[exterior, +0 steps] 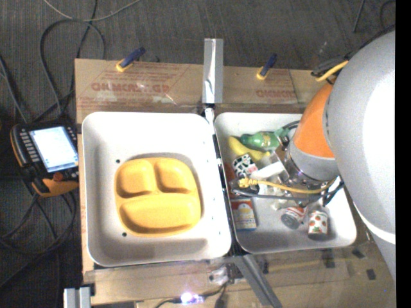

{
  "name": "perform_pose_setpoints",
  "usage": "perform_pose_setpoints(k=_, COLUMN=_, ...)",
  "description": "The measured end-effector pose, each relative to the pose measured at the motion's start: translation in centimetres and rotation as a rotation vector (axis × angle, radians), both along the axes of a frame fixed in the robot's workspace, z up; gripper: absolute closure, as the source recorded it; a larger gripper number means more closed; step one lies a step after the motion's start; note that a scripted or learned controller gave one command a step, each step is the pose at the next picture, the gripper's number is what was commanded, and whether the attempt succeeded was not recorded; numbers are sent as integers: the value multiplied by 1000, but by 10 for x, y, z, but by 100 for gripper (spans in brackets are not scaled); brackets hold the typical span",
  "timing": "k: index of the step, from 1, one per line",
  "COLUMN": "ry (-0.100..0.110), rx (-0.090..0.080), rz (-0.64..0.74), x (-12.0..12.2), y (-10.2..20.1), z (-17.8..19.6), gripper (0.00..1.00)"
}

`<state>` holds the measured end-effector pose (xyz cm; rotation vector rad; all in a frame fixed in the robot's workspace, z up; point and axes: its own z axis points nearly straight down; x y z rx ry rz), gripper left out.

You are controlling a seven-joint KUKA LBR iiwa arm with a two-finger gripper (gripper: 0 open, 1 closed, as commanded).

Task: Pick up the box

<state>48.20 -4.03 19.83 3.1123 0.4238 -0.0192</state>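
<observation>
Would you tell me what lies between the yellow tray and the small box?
In the camera view, the bins' adjoining white walls separate the yellow tray from the box.

Brown surface [154, 88] carries two white bins side by side. Left bin [93, 191] touching right bin [347, 233] along shared edge. Upright metal post [212, 76] behind left bin's far right corner. Blue-yellow clamps on surface's far edge: one [130, 59] behind left bin, other [266, 65] behind right bin.
</observation>
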Motion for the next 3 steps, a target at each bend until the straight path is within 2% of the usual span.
perform_pose_setpoints(k=1, ry=-2, rx=-2, rz=7, x=13, y=-21, z=25, gripper=100)
perform_pose_setpoints(k=2, ry=0, rx=0, rz=-20, x=0, y=-15, z=-19, gripper=100)
perform_pose_setpoints(k=3, ry=-1, rx=-1, rz=-69, x=0, y=17, z=-19, gripper=100)
